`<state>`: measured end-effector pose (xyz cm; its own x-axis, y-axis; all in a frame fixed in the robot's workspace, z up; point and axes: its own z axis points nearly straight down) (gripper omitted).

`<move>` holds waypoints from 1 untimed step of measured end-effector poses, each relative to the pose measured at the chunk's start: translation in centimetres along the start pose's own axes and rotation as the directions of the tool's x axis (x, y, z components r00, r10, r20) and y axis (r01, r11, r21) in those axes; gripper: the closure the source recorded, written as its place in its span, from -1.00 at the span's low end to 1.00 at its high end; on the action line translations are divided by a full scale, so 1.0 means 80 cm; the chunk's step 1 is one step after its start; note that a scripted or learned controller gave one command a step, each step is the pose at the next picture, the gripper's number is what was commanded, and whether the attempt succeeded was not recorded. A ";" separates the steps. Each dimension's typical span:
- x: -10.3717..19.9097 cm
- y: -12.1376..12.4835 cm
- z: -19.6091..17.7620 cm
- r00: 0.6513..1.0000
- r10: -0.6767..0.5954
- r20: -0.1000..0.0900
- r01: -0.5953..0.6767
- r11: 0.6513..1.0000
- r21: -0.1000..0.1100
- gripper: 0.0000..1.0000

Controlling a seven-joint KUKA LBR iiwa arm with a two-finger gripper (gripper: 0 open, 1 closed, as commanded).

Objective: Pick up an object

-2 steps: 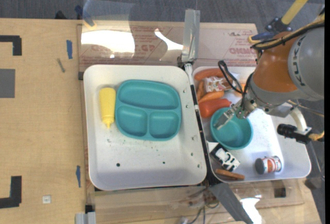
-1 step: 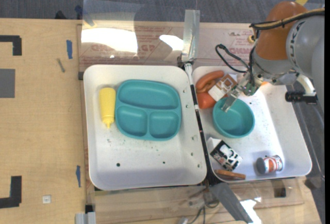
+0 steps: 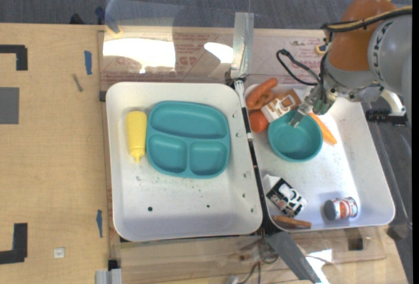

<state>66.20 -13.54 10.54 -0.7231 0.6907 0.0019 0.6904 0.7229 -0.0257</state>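
So my gripper (image 3: pixel 300 118) hangs over the teal bowl's (image 3: pixel 296 140) far rim near the right bin's (image 3: pixel 366 165) far-left corner, its opening impossible to judge, nothing lifted, the pick not yet made.

Lighting, for your record: bright, even overhead light, strong white glare on the clear plastic sheet (image 3: pixel 150 50) at the far side, soft short shadows inside the left bin (image 3: pixel 124 211), mild overall softness.
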 end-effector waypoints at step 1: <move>0.058 0.028 -0.107 0.998 0.061 0.009 -0.061 0.998 -0.034 1.00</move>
<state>64.54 -8.59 19.01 -0.6798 0.7333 -0.0083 0.7333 0.6799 0.0083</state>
